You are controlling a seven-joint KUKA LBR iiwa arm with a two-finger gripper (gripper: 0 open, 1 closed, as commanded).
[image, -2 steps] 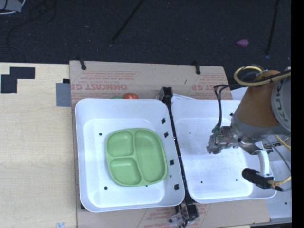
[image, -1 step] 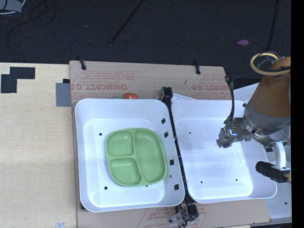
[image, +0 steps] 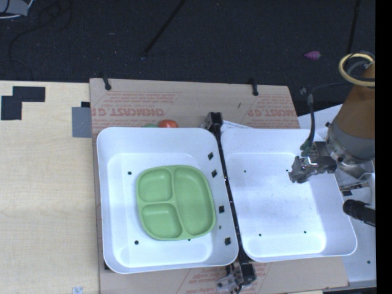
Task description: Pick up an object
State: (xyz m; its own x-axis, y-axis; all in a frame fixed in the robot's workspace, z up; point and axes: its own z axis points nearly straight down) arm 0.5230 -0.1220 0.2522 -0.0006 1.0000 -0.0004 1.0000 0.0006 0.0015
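A light green plate point(image: 176, 202) with three compartments lies flat in the left white bin point(image: 116, 164). My gripper point(image: 298, 173) hangs over the right part of the right white bin point(image: 275, 244), near its right wall, well apart from the plate. The fingers point down and left, and nothing shows between them. The arm reaches in from the right edge, its orange band above the wrist.
A small red object point(image: 168, 124) and a bit of green beside it lie on the cardboard just behind the left bin. A black divider point(image: 223, 188) runs between the bins. Cardboard sheets lie under both bins, with pale wood bench to the left.
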